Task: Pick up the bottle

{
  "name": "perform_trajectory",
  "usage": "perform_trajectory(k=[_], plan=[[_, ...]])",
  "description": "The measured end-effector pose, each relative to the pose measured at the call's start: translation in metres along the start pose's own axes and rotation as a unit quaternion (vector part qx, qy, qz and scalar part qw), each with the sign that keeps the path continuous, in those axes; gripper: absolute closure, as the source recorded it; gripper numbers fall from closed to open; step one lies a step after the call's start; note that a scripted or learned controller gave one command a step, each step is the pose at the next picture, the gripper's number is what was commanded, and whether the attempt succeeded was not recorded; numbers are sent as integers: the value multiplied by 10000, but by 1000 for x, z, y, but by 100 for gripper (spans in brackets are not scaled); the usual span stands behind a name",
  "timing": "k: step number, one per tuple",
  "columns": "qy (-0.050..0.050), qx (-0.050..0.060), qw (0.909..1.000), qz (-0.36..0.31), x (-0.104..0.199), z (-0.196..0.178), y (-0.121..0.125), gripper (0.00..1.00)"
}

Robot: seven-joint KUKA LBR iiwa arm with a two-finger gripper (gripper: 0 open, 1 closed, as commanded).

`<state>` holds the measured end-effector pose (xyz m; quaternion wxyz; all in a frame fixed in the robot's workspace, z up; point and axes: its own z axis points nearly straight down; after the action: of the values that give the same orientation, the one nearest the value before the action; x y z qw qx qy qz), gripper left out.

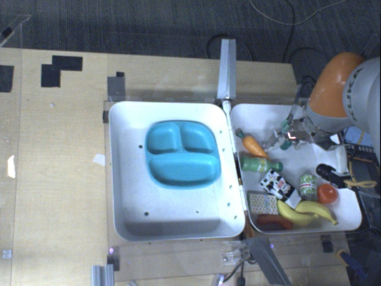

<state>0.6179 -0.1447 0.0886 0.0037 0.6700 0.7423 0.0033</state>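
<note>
The bottle [260,165] is green and lies on its side near the left wall of the right bin [309,154], just below an orange carrot [253,146]. My gripper [285,137] hangs over the upper middle of that bin, up and to the right of the bottle and apart from it. Nothing shows held in it. The grey arm with its orange band [331,93] reaches in from the right.
The left bin [128,177] holds a blue divided plate [181,154]. Along the right bin's front lie a black-and-white patterned block [276,185], a textured pad [262,204], a brown sausage [272,221], a banana [306,211], a small green can [308,185] and a red tomato [327,193].
</note>
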Motion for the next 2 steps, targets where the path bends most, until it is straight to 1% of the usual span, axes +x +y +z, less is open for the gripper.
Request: perform_trajectory(k=[1,2], plan=[[2,1,9999,158,-54,0,47,0],[-1,11,9996,294,-12,2,45,0]])
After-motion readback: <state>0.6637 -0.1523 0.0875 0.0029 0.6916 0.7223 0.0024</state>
